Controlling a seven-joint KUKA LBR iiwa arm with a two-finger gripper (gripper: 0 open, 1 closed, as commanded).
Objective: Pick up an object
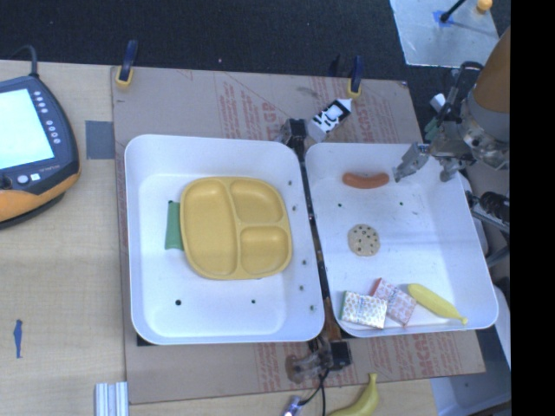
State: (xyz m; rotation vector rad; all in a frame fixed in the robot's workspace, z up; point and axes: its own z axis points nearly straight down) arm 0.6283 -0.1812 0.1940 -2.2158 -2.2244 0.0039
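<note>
Orange and grey, a pendant (30,150) with a lit screen lies at the far left of the bench. Next comes the left bin (147,258), which holds a yellow divided plate (234,228); a green thing (173,225) sticks out from under the plate's left edge. Behind the seam between the bins, a small black-and-white object (330,117) lies on the cardboard.

Right bin (460,232): a sausage (365,180) lies near the back, a round cookie (364,240) sits near the middle, and at the front a pale packet (363,310) touches a pink-and-white one (395,302), with a yellow banana (436,302) just beside them to the right. A second banana (362,399) lies on the bench in front of the bins.

Over the bin's back right corner the gripper (427,164) hangs with its fingers spread apart, gripping nothing, its nearer finger (408,166) just right of the sausage and not touching it.
</note>
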